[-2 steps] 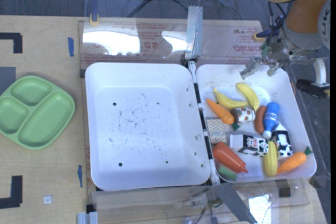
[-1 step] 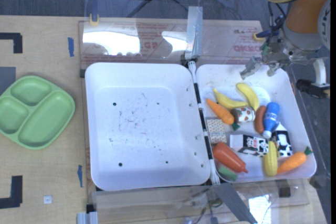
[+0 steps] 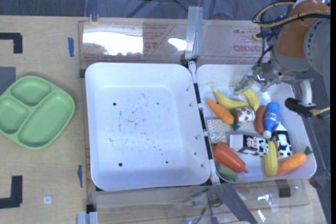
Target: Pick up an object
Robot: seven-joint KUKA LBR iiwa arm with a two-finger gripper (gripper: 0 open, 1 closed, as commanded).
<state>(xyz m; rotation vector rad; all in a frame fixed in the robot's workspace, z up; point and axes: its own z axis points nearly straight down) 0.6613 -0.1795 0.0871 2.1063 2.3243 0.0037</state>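
Seen from above, the grey arm with its orange band point(image 3: 294, 34) reaches in from the right, its hand point(image 3: 255, 80) lowered over the far end of the right bin point(image 3: 310, 162). Whether it is apart or together, I cannot tell. Just beside it lie a yellow banana point(image 3: 229, 100), a carrot point(image 3: 220, 112) and a blue bottle point(image 3: 271, 117). The left bin point(image 3: 97, 128) sits alongside on the desk point(image 3: 47, 176).

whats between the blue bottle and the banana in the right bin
In the camera view, a small round red-and-white toy and an orange piece lie between the blue bottle and the banana.
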